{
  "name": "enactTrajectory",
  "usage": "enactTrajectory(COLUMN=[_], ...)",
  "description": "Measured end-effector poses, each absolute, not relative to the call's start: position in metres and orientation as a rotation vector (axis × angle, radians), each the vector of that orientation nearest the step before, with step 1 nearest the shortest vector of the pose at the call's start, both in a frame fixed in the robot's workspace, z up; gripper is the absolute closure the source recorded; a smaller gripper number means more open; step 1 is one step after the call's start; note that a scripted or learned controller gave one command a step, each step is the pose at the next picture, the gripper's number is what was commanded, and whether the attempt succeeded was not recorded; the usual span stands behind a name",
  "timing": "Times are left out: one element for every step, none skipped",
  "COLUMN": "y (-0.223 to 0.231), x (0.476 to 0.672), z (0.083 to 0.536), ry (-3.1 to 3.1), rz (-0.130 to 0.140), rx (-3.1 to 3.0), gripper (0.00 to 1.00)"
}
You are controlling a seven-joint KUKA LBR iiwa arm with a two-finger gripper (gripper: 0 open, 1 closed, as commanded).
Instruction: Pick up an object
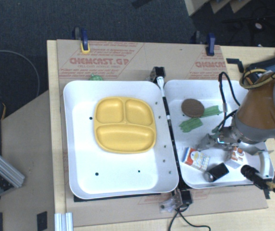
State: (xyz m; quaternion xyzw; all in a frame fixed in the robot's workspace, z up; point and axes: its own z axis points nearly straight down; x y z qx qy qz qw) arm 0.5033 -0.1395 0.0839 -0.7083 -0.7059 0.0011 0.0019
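The right bin (pixel 176 88) holds several small items. A brown round disc (pixel 192 108) lies near its back, with a green strip (pixel 211 111) beside it and a green leafy piece (pixel 191 124) just in front. A white carton with red and blue print (pixel 196 159) lies near the front left, and a black block (pixel 218 172) sits to its right. A small red and white item (pixel 236 155) rests partly under the arm. My gripper (pixel 219 139) hangs low over the middle of this bin, between the green piece and the carton.
The left bin (pixel 77 143) holds a yellow divided plate (pixel 125 124). The grey arm with its orange band (pixel 265 105) covers the right bin's right side, with black cables looping above it. Blue clamps (pixel 84 37) hold the brown board at the back edge.
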Motion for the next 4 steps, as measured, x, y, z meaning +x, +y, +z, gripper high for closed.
enactTrajectory(y=[-0.187,-0.160,-0.150,-0.134], x=[0.486,0.529,0.503,0.481], z=[0.085,0.085,0.152,0.292], ry=[-2.227,-2.230,-2.226,-2.235], rz=[-0.017,-0.004,-0.004,-0.014], rx=[-2.199,-2.217,-2.224,-2.228], gripper=[0.00,0.00,0.00,0.00])
